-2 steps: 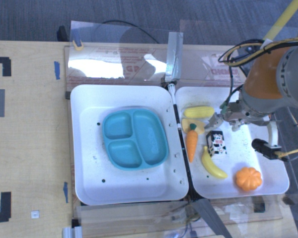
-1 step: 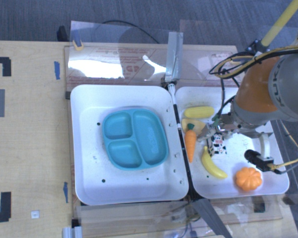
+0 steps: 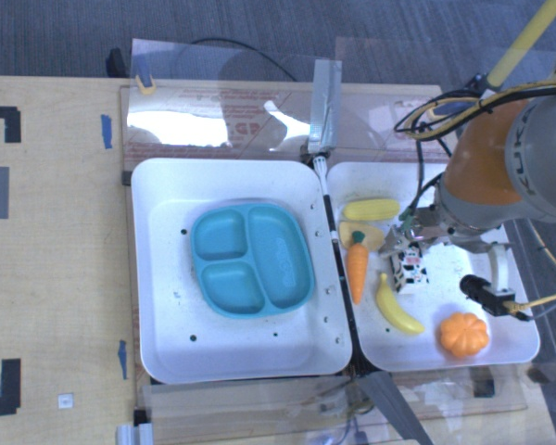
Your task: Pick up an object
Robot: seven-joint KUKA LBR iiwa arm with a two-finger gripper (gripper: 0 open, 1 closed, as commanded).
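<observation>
Camera view: fixed above the desk (image 3: 46, 248), looking down at a slant on two white bins.
Hand: the hand (image 3: 406, 260) is low inside the right bin (image 3: 510, 346), hanging from the grey arm (image 3: 500, 179) with the orange band; its black-and-white tip sits among the toy foods.
Hand state: cannot tell; the tip is small and cluttered, and nothing is visibly held.
Nearest thing: banana (image 3: 397, 308), lying flat just below the hand tip, its upper end touching or nearly touching it.
Next out: carrot (image 3: 357, 269), lying lengthwise just left of the hand, close to the bin's left wall, green top pointing away from the camera.
Further: corn cob (image 3: 371, 210) lies beyond the carrot's top; small orange pumpkin (image 3: 463, 334) near the front right corner, apart from the rest.
Left bin: left bin (image 3: 157, 276) holds a blue divided plate (image 3: 253, 259), well apart from the hand.
Likely target: banana, judged from closeness alone.
Handling judgement: probably a light, stiff plastic toy with a smooth, slippery skin; not fragile.
Where to grip: across the narrow width at mid-length, where the curve is thickest; the tapered ends would likely squirt out.
Risk: carrot close by could be nudged.
</observation>
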